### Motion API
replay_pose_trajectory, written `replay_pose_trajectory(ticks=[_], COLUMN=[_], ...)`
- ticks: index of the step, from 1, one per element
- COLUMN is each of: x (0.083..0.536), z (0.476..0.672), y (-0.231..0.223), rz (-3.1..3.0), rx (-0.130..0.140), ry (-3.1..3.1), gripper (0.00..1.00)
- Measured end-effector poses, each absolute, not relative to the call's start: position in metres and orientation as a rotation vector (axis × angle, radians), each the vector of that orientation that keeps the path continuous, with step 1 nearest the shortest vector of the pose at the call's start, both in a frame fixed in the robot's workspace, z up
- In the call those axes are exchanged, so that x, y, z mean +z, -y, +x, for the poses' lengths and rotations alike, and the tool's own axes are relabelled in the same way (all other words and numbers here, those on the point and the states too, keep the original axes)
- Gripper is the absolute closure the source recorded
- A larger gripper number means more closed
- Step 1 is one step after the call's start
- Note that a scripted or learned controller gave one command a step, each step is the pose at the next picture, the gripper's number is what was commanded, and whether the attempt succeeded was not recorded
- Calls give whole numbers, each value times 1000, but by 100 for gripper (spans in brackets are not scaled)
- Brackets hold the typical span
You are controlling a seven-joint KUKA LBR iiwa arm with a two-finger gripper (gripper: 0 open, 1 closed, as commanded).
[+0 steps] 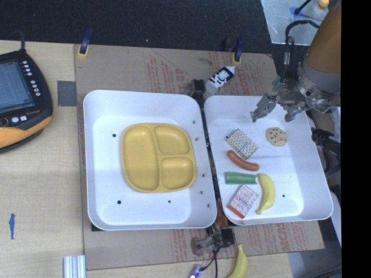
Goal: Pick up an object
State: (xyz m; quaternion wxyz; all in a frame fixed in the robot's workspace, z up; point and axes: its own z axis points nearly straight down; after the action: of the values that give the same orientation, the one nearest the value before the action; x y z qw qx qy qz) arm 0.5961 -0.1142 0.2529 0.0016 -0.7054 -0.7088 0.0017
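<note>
My gripper hangs over the far part of the right bin, fingers spread apart with nothing between them. A round cookie lies just below it in the view. To the left of the cookie sits a small patterned packet. Below that lie a red sausage, a green piece, a yellow banana and a red-and-white packet.
The left bin holds a yellow divided plate. A teach pendant rests at the far left of the bench. A second banana lies in front of the bins, and a black-and-white item lies behind them.
</note>
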Motion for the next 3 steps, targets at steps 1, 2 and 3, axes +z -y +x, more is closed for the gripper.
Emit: replay_pose_trajectory(ticks=[1, 2, 3], x=[171, 100, 91], z=[544, 566, 533], y=[96, 99, 117], rz=[-2213, -2212, -2213], rx=[7, 9, 6], ry=[2225, 2224, 2225], gripper=[0, 0, 0])
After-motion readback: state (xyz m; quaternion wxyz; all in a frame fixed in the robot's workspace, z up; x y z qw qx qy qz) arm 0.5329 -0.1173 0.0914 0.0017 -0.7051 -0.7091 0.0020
